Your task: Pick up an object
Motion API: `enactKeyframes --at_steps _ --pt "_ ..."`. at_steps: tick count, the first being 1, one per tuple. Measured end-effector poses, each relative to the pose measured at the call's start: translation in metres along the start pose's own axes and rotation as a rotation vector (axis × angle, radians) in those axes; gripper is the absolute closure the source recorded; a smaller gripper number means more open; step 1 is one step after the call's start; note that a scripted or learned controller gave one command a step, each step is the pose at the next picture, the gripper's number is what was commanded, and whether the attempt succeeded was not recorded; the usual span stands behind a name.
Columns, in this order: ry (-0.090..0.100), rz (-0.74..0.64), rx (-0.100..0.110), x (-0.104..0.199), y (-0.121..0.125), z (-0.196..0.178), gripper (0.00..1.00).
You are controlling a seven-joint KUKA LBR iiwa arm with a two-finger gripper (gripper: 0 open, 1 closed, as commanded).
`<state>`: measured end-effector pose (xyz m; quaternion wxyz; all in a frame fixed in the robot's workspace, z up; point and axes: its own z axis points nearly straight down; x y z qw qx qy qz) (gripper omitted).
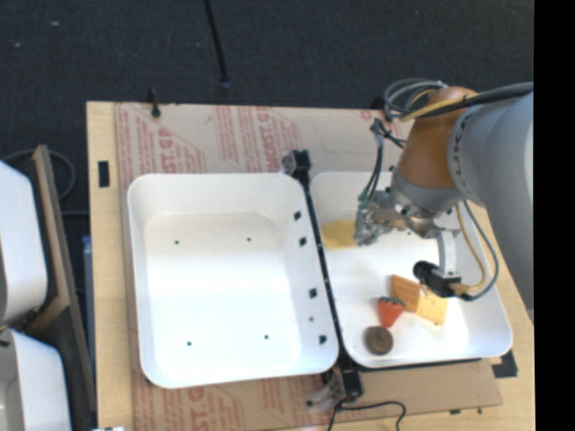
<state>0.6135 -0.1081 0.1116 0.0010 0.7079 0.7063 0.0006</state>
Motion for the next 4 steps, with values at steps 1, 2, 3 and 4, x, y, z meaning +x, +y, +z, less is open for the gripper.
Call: enactKeyframes --at_steps 1,2,3,4 --pt "0.000 -0.002 -0.004 0.001 0.006 -0.062 1.00" --pt "0.000 -0.002 -0.003 0.000 0.007 -0.115 1.00" --pt "0.001 -0.005 0.002 0.049 0.005 -0.109 1.00" --pt "0.002 -0.006 0.001 0.098 0.013 -0.122 1.00"
